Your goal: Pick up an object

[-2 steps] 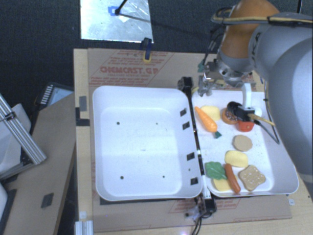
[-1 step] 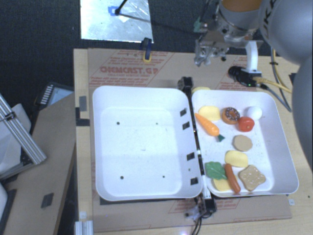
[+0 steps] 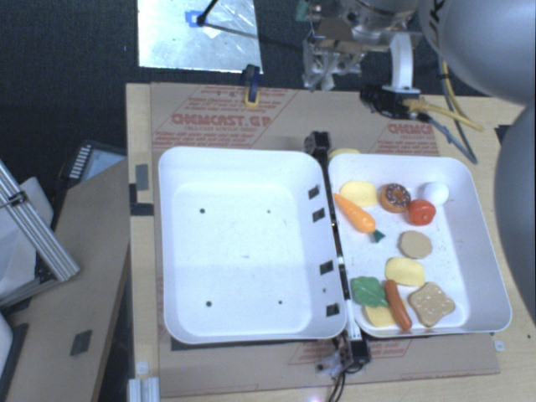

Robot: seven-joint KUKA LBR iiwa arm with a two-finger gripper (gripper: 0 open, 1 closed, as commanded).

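My gripper point(image 3: 322, 72), grip unreadable, hangs beyond the bins' far edge; orange carrot point(image 3: 355, 213) lies beside the divider point(image 3: 332, 224).

A brown cardboard sheet with red lettering point(image 3: 226, 117) lies under both bins. At its twelve o'clock edge sits a small yellow and blue clamp point(image 3: 250, 86), and beyond that a shiny square metal plate point(image 3: 198, 22) rests on the dark floor. At nine o'clock, a silver aluminium rail point(image 3: 32, 229) slants across a tan board point(image 3: 71, 266).
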